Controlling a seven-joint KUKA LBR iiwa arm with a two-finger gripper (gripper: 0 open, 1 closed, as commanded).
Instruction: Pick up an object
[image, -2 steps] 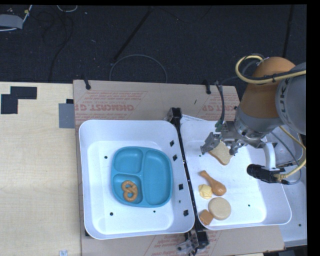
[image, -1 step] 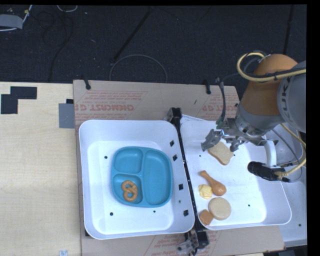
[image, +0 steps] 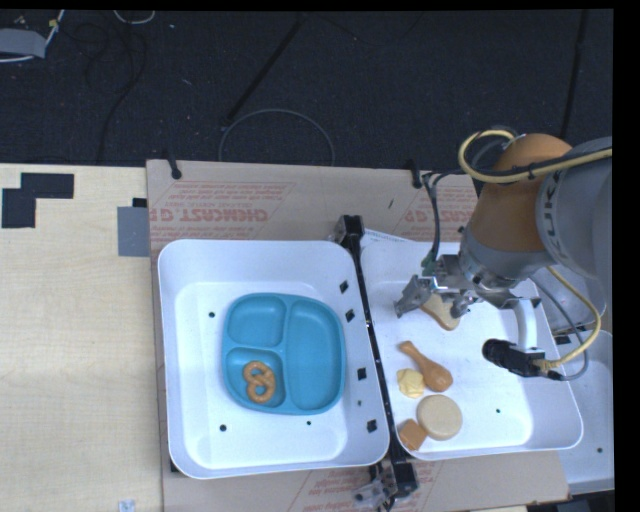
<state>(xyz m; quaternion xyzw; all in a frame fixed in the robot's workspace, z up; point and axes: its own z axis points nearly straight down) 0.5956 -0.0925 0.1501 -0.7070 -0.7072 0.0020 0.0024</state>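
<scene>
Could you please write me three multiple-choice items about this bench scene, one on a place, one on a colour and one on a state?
1. Where does the brown pretzel-shaped piece lie?
A. In a small compartment of the plate in the left white bin
B. In the right white bin
C. On the cardboard behind the bins

2. What colour is the divided plastic plate?
A. Red
B. Light blue
C. Green

3. How does the grey arm's two-finger gripper stand?
A. Parked over the left bin
B. Raised beyond the bench's far edge
C. Low over the right bin, at a tan food piece

Answers: 1 A, the pretzel sits in the plate's small near-left section. 2 B, the plate is plainly light blue. 3 C, the gripper is down by the tan piece, near the bin's far left part.
</scene>
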